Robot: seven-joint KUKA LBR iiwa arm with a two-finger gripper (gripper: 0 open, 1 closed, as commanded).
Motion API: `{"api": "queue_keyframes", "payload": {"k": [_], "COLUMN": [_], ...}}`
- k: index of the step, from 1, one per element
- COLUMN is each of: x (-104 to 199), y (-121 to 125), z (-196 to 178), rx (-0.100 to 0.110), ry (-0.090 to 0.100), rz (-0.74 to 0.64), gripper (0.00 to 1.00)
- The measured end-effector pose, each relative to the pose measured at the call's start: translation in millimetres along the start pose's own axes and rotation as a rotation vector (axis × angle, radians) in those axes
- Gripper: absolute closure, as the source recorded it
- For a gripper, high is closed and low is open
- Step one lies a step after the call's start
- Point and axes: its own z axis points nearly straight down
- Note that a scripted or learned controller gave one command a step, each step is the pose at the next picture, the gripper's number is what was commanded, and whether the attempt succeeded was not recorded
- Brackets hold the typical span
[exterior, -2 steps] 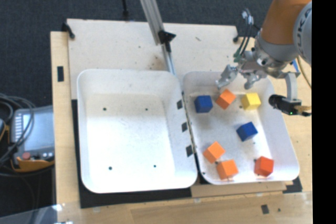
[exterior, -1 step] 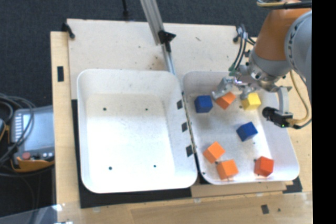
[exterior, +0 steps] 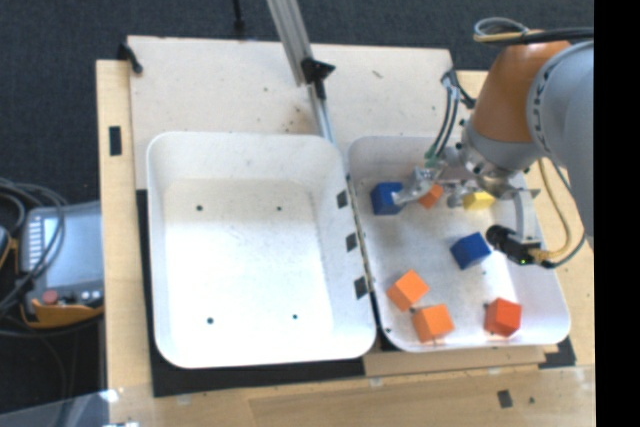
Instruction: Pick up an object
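— Nearest us, along the front wall of the right bin, we have two orange cubes: one at, another just behind it, and a red-orange block over in the corner. Nothing there looks lifted.

— Agreed. We'd judge the pick as not yet made. The hand is low over the back of that bin, between a blue cube and a yellow piece, with a small orange bit right at it.

— Is it clenched on that bit?

— We cannot tell whether it is released or clenched (the wrist hides too much), so we won't claim a hold.

— And room to move?

— The blue cube sits near the divide between bins, tight on that side. A second blue cube lies mid-bin with bare floor around it, the easier target in our view. The left bin offers wide open floor.
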Motion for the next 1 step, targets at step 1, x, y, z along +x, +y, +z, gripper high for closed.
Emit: {"api": "queue_keyframes", "payload": {"k": [1], "x": [-1.2], "y": [2.5], "z": [-15.1], "rx": [-0.009], "ry": [-0.001], "rz": [0.005], "gripper": [1.0]}}
